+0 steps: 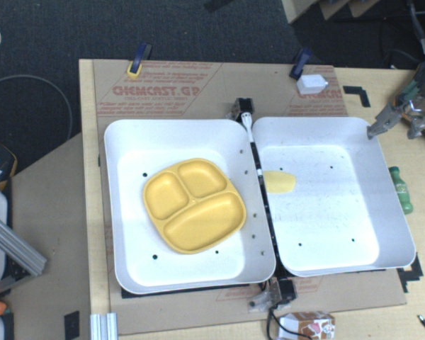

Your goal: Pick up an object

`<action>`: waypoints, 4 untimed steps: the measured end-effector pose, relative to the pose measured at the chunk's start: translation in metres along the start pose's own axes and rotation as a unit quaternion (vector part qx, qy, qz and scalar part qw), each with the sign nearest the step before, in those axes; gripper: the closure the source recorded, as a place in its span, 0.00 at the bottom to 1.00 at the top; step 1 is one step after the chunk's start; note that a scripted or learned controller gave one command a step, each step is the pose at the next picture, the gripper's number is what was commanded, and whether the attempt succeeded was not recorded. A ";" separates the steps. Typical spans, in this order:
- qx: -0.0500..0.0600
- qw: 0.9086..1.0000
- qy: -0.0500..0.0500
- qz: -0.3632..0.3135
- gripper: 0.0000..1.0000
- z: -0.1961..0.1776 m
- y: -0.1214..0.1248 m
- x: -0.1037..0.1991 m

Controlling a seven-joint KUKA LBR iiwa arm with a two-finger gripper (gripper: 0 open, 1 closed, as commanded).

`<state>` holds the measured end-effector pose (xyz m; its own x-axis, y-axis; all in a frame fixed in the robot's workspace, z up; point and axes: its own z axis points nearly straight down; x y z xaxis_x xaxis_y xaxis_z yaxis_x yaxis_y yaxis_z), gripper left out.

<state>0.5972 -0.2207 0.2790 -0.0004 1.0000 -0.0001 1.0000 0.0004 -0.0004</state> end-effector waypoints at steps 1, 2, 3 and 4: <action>-0.011 1.000 -0.004 -0.001 0.00 -0.268 -0.035 0.027; -0.004 1.000 -0.003 -0.001 1.00 -0.268 -0.034 0.027; 0.007 1.000 0.002 0.001 1.00 -0.134 -0.065 0.033; 0.004 1.000 0.002 -0.004 1.00 -0.066 -0.069 0.129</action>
<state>0.5285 -0.0920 0.3448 -0.0093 0.9999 0.0049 0.9999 0.0094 -0.0076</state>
